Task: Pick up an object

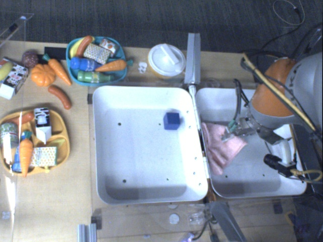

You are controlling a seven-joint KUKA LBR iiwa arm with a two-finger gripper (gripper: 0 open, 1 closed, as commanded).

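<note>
On the far left of the bench I see toy food: a yellow tray with a carrot and small boxes, a loose pumpkin and sausage above it, and a blue bowl of vegetables. A white lid sits at the back edge, just behind the bins. None of this is within reach of the step, so I leave it alone.

The left bin holds one thing, a blue cube, lying near its right wall and toward the back. It sits apart from the wall, which I judge leaves room for a finger on either side.

In the right bin a pink cloth lies crumpled against the left wall. The gripper is low over the cloth's upper right edge, at or very near the fabric. I cannot tell how far the claw is open, nor whether it has any cloth in it; the fingers blur into the wrist hardware and the folds.

As I read it, the cloth is the target in hand. To do this well I want the claw centred on a raised fold, not on a flat patch, and pressed down enough that fabric bunches between the fingers before they close. Then I lift straight up and slowly, watching that the cloth comes off the floor of the bin. The risk is pinching only a thin edge that slips out, or dragging the cloth along the wall and snagging on the divider between the bins.
</note>
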